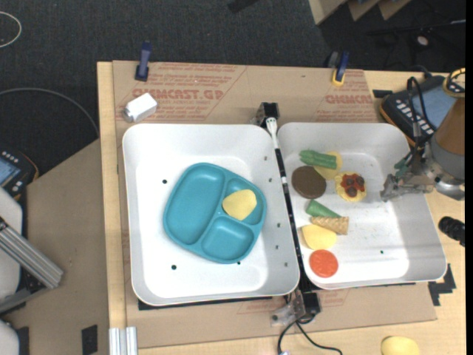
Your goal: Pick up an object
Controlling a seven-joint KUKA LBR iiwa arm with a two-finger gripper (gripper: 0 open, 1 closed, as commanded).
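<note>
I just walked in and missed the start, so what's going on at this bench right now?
A robot arm reaches in from the right, its gripper low over the right bin, near that bin's right side. Nothing shows between its fingers. The toy foods lie along that bin's left side, including a brown disc and a red round piece. The left bin holds a teal divided plate with a yellow piece.

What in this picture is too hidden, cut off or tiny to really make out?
- Gripper, camera view: small and blurred, so its finger state is unclear.
- Arm: cut off by the right edge.
- Yellow object below the bins: cut by the bottom edge.
- Small pizza-like toy in the right bin: too small to identify surely.
</note>
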